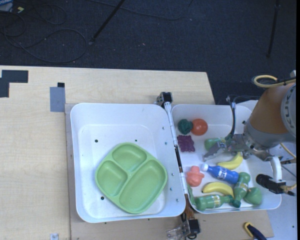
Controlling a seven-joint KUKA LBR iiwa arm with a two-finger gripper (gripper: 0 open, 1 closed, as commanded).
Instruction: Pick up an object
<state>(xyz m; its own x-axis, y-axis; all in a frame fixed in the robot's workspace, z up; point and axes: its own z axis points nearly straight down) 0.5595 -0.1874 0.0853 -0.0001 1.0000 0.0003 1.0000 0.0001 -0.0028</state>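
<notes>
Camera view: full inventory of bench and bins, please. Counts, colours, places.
bins: 2, white, side by side on the bench
divided plate: 1, green, left bin
bananas: 2, yellow, right bin, middle and lower
blue bottle: 1, between the bananas
green bottles: 2, right bin, near edge
tomato: 1, red-orange, right bin, far side
dark green piece: 1, beside the tomato
grapes: 1, purple, right bin's left wall
pink piece: 1, below the grapes
gripper: 1, grey, over right bin
</notes>
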